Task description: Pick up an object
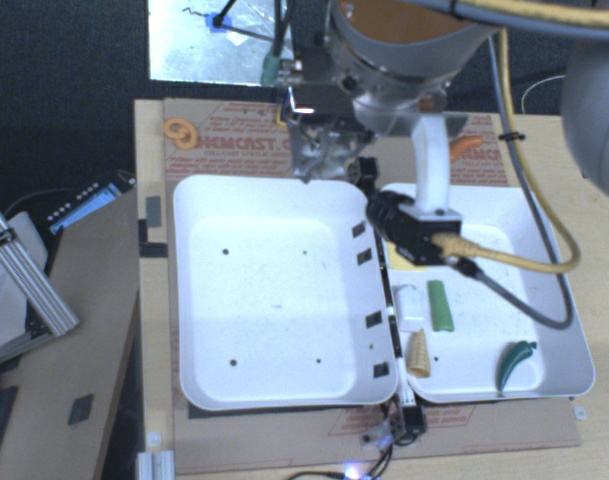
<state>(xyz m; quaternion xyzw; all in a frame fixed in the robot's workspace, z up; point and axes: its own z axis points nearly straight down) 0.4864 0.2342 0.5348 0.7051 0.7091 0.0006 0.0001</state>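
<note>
1. We see three small things lying in the right bin [574,368]: a green stick [440,306], a tan cone [419,354] and a dark green pepper [514,360]. Any of them could be the thing to pick up.
2. The green stick lies near the middle of the bin. The cone sits just below it, close to the wall between the bins. The pepper is off by the front right corner.
3. There is also a bit of yellow [409,256] under the black part of the arm, but we cannot tell what it is.
4. The gripper [326,158] hangs up by the far edge of the left bin [274,288], well apart from all three things. We cannot tell how its grabbing end stands, and we see nothing in it.
5. So we think the job is not done yet. Nothing has been lifted. The arm must reach one thing, grab it and raise it.
</note>
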